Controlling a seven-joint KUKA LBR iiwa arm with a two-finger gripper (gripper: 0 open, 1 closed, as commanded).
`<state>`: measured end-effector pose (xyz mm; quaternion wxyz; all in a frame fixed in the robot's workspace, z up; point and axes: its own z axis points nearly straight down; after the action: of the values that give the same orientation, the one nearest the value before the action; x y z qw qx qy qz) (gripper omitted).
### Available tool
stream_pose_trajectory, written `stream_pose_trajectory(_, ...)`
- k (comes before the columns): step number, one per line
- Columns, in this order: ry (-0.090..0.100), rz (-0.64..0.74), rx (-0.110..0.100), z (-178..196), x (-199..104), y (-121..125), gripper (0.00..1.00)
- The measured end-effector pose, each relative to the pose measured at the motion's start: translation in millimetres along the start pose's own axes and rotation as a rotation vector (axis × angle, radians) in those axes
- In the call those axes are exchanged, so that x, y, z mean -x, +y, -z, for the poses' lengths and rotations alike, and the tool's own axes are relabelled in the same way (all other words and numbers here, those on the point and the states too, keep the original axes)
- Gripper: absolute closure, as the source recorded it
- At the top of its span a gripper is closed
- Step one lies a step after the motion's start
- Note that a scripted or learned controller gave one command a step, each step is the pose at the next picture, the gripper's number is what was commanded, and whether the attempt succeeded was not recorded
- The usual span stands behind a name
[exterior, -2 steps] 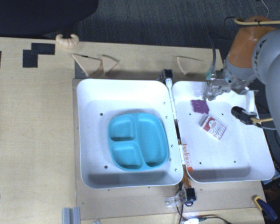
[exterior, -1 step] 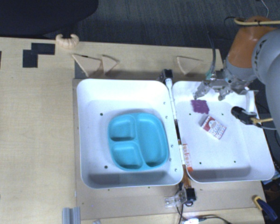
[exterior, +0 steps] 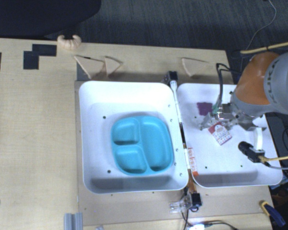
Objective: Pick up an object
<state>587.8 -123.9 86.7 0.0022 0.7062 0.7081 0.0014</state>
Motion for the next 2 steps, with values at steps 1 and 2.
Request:
stream_pose_trajectory(1,-0.001,0.001,0.007,12,0,2,1.0)
stream_pose_trajectory(2,0.002,0.002,-0.001,99,-69,-12,1.0)
